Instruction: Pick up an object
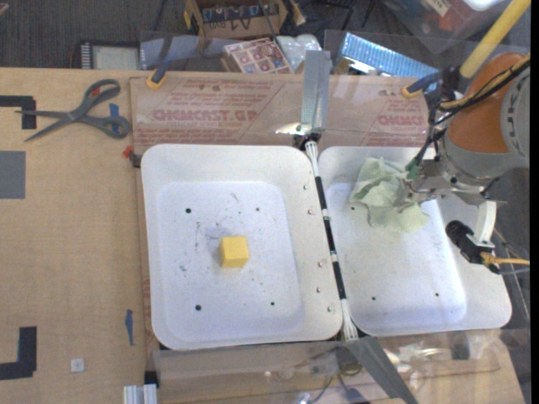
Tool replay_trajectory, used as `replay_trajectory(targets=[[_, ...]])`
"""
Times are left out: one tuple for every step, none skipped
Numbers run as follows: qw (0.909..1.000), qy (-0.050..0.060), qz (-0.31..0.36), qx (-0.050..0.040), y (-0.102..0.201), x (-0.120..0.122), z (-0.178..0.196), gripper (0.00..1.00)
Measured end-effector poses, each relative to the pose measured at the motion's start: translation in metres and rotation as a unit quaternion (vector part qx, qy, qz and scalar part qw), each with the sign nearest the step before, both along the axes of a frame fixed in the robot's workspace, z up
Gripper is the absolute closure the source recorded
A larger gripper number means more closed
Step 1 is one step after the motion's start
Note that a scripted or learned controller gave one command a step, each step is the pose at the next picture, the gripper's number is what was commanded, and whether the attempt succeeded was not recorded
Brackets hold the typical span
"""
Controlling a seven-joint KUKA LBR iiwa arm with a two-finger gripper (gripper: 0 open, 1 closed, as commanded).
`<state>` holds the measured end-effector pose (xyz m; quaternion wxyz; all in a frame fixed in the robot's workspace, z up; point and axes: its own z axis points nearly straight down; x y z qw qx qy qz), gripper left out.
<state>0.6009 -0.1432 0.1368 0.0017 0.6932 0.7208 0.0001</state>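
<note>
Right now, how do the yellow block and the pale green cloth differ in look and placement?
The yellow block is small, boxy and firm-edged; the pale green cloth is larger, crumpled and shapeless. The block sits alone mid left bin; the cloth lies in the right bin, with the gripper at its edge. Both rest on white bin floors.

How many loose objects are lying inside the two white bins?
2. A yellow block lies near the middle of the left bin. A pale green cloth lies crumpled in the right bin, partly under the arm's gripper, which may hide something.
</note>
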Motion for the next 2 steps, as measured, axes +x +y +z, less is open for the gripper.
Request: replay_trajectory(targets=[[1.0,0.0,0.0,0.0,0.0,0.0,0.0,0.0],[0.9991,-0.003,0.042,0.0,0.023,-0.05,-0.048,0.0]])
